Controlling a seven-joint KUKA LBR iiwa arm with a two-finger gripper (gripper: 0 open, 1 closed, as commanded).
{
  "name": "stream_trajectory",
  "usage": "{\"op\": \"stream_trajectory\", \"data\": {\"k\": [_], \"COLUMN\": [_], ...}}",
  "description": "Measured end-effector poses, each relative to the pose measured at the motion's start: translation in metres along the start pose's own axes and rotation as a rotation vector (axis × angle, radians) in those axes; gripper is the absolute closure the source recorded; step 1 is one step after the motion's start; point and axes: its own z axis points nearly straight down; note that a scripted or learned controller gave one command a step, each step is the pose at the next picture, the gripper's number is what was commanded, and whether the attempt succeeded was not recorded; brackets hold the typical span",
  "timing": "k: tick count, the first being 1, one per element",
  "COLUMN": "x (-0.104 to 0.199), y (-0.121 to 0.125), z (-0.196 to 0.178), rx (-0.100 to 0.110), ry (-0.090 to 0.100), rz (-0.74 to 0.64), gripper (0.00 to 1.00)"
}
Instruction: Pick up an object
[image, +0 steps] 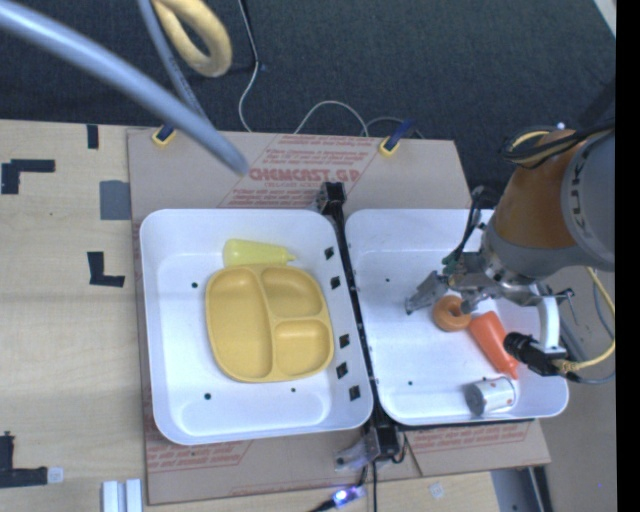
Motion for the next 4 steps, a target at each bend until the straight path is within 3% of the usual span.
{"op": "stream_trajectory", "data": {"k": [1, 2, 4], "x": [0.005, 0.005, 0.005], "y": [-0.005, -0.004, -0.001], "z": [0.044, 0.032, -0.058], "rx": [-0.003, -0.006, -0.010], "ry": [-0.001, -0.001, -0.001], "rz": [-0.001, -0.002, -0.001], "gripper": [0.00, 1.00, 1.00]}}
